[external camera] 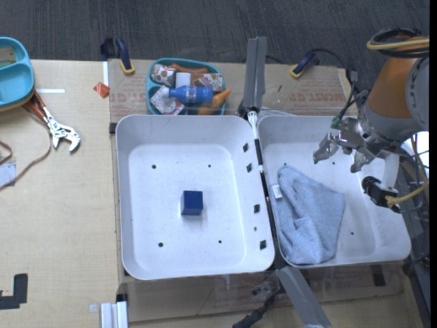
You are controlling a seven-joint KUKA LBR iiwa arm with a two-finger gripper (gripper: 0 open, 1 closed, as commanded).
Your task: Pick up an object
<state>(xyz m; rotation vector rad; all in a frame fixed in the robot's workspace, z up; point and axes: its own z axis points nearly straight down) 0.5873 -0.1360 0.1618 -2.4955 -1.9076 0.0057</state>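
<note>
Jaws (345,154) hang spread and empty above the grey cloth (311,219) in the right bin (382,248).

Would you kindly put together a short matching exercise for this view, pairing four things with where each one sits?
Things:
1. blue cube
2. grey cloth
3. wrench
4. claw

Places:
A. on the bench, left of both bins
B. in the right bin, lying crumpled
C. above the right bin's far right part
D. in the left bin, near its middle

Pairs: 1-D, 2-B, 3-A, 4-C
</note>
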